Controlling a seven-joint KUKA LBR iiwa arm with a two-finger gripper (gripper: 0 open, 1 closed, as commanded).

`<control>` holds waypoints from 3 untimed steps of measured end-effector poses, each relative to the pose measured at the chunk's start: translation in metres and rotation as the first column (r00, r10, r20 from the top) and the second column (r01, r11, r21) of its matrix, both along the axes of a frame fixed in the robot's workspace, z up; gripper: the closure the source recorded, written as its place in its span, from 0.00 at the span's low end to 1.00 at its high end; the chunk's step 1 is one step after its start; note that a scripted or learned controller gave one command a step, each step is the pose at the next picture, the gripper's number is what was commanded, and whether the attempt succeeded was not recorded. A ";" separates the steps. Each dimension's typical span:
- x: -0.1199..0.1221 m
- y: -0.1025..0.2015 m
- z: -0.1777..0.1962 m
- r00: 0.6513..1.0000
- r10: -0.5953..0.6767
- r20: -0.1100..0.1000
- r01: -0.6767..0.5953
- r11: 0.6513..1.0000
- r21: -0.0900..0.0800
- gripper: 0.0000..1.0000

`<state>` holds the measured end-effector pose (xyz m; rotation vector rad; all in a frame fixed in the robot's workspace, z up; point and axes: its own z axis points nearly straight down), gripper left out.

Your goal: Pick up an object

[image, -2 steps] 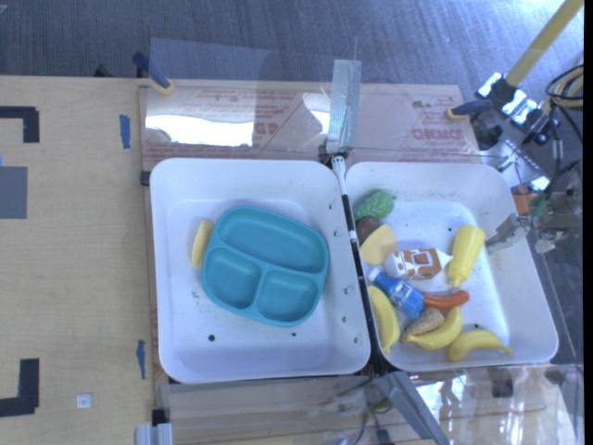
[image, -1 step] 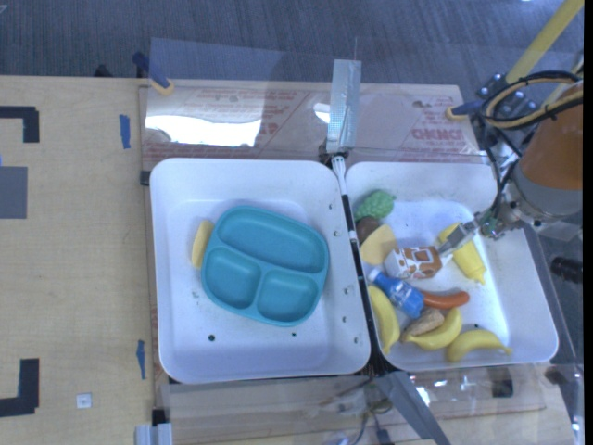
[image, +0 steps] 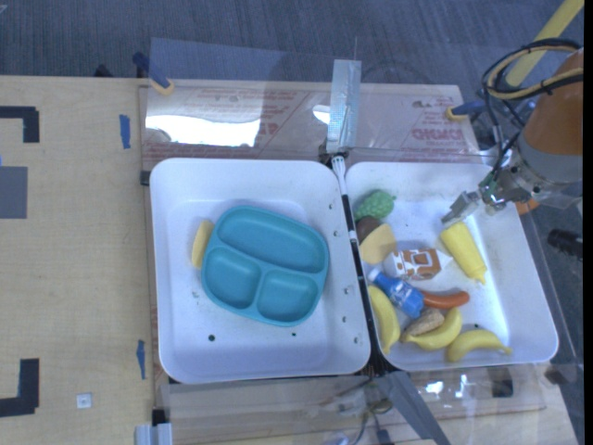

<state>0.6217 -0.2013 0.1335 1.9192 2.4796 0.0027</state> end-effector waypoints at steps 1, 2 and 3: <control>-0.016 0.002 -0.047 1.000 0.002 -0.001 -0.002 1.000 0.001 0.00; -0.014 0.002 -0.034 1.000 0.004 0.005 -0.004 1.000 -0.001 1.00; 0.009 0.062 0.044 0.985 -0.172 0.003 0.172 0.985 0.003 1.00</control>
